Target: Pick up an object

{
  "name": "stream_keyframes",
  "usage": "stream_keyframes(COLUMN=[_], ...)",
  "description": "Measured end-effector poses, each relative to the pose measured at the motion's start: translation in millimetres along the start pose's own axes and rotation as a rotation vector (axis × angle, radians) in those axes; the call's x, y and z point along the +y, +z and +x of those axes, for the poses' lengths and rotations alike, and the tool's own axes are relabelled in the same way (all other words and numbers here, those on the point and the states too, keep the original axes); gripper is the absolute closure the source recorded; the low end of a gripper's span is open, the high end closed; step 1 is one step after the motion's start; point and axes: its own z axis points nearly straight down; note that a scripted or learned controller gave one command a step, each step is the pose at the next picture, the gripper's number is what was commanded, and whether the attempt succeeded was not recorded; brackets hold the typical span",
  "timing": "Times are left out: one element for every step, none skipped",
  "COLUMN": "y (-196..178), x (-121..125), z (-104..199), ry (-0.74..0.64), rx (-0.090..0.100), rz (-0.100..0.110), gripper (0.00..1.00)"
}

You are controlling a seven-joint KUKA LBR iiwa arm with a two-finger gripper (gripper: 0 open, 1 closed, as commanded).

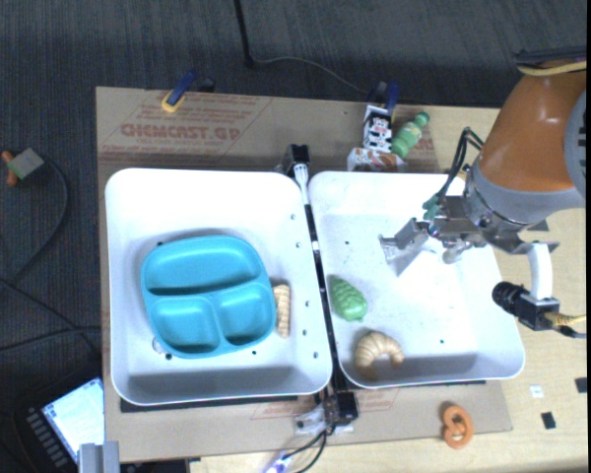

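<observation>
The grey two-finger gripper (406,250) hangs over the middle of the right shallow white plastic bin (492,358), its fingers spread apart with nothing between them. Just below and to its left lies a bumpy green rubbery toy (349,300), and further down from that a tan croissant-shaped toy (376,350) sits near the bin's front wall (both well clear of the fingers). Far off to the gripper's left, in the left white bin (123,294), a blue three-compartment plastic tray (205,292) rests flat with a pale ridged corn-like piece (282,308) touching its right edge.
</observation>
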Motion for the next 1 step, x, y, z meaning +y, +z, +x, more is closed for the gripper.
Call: stream_keyframes(y=[0.0], x=[0.0], z=[0.0], ry=[0.000], rx=[0.000], rz=[0.000], gripper=[0.00])
